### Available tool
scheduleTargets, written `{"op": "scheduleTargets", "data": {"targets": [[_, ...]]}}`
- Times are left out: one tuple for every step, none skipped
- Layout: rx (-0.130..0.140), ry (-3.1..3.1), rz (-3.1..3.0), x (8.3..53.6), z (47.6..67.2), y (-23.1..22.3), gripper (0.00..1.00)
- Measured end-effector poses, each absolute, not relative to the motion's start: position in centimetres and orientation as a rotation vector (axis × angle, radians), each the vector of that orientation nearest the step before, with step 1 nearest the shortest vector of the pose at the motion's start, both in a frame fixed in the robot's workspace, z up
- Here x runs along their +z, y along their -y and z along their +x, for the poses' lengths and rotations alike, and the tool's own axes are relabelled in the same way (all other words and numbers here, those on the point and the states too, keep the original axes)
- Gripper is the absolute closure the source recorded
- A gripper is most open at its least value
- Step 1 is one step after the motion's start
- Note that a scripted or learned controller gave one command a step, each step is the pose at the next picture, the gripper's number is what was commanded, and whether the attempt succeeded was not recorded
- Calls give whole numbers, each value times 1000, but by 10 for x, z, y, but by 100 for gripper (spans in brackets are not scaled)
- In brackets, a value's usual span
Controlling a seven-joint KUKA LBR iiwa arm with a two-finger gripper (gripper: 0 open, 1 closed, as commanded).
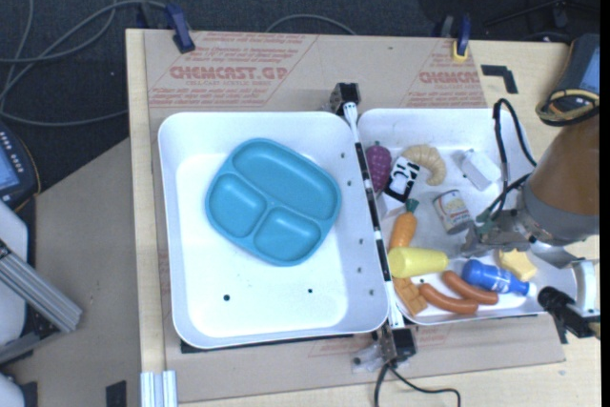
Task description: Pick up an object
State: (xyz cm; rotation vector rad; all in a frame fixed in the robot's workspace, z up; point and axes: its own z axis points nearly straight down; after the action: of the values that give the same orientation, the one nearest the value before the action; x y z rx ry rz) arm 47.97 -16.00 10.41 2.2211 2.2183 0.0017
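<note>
Camera view: the right bin on the desk is crowded with toy food, presumably as picking stock, while the left bin carries a blue divided plate. The hand hangs low over the right bin's middle, just beside a small can and above a blue bottle; I cannot tell its opening or whether it has anything.

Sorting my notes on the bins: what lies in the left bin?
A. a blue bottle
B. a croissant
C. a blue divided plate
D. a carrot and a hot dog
C: the blue plate with three compartments lies in the left bin, while the carrot, hot dog, croissant and bottle are in the right bin.
</note>
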Motion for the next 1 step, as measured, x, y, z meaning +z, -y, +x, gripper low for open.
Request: {"op": "scheduleTargets", "data": {"targets": [[2,-2218,2220,114,480,160,100]]}}
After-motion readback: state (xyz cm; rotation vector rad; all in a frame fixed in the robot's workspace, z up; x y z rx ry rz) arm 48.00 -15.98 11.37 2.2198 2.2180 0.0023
